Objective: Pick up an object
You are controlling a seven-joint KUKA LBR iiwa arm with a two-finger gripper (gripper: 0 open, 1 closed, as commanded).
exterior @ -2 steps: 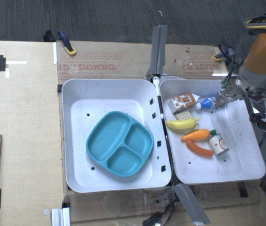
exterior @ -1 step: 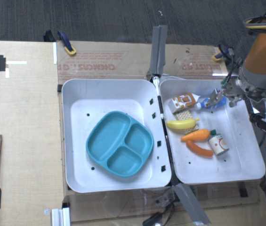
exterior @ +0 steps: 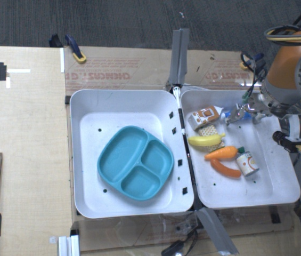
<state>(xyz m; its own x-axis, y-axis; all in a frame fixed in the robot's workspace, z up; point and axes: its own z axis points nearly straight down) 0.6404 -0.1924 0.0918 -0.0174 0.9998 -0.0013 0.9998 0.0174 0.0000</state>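
While pincer [exterior: 239, 114] hovers near right bin [exterior: 278, 196] rim, food clusters left.

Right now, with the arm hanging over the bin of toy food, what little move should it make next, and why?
Probably a short drop toward the small carton. The gripper sits just beside it in the right bin, nearer than the banana or carrot, and nothing looks grasped yet.
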